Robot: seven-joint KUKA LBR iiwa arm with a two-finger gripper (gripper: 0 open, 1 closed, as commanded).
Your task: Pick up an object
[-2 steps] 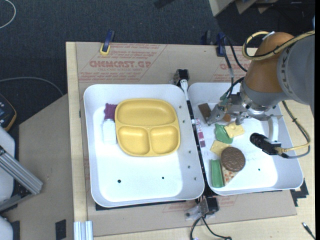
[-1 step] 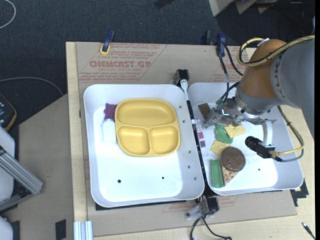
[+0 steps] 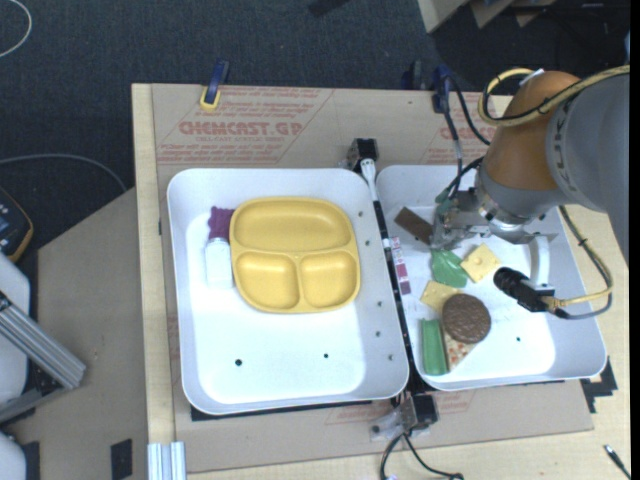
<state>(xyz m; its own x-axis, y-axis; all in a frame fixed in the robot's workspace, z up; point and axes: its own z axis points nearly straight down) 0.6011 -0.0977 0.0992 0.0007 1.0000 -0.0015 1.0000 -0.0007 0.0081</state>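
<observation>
- I've got the hand (image 3: 452, 230) low in the right bin (image 3: 575, 353), over the toy food heaped by the divider; that's where the targets cluster.
- I can't tell its grip state from here.
- Nearest candidates: green leaf-shaped piece (image 3: 447, 267), yellow cheese wedge (image 3: 480, 263), brown cookie (image 3: 466, 318).
- Yellow divided tray (image 3: 295, 252) sits in the left bin (image 3: 200, 348).

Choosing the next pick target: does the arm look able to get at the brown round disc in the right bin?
Probably yes. The brown disc lies uncovered on top of other pieces, near the pincer, with nothing above it.
</observation>
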